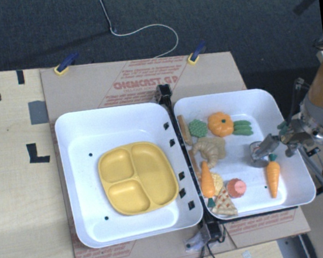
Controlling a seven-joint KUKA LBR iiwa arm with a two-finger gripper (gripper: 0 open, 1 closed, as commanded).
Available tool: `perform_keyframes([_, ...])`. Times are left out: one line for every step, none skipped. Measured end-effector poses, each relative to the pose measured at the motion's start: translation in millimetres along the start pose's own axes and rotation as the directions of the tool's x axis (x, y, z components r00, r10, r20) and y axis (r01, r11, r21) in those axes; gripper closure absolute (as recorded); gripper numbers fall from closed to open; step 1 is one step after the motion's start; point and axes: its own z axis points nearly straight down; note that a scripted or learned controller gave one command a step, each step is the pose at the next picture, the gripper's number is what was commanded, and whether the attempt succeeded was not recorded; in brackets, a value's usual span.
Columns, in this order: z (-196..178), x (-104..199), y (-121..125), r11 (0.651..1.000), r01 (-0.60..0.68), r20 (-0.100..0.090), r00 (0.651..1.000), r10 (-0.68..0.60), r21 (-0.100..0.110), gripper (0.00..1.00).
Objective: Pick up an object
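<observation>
Several toys crowd the right bin (264,99); the gripper (263,152) hovers unclenched, grasping nothing — a carrot (272,178) lies just beside it at five o'clock. Better to drop straight down, jaws straddling it crosswise.

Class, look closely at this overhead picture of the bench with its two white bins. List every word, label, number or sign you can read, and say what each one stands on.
"CHEMCAST GP": red print, upside down, on the brown cardboard sheet behind the bins.
More red print runs in rows around it and along the sheet's front edge; too small and blurred to read.
Black marks on the wooden bench at the left: shapes, not letters.
Yellow divided plate, bins and toy food: no text seen.
</observation>
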Motion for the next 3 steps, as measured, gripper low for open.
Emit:
perform_keyframes([-5.8,0.6,2.0,1.000,0.004,0.003,1.000,-0.004,-0.010,0.00])
perform_keyframes([58.1,1.6,8.1,1.000,0.004,0.001,1.000,-0.004,-0.005,0.00])
perform_keyframes([123.7,0.7,9.0,1.000,0.004,0.001,1.000,-0.004,-0.006,0.00])
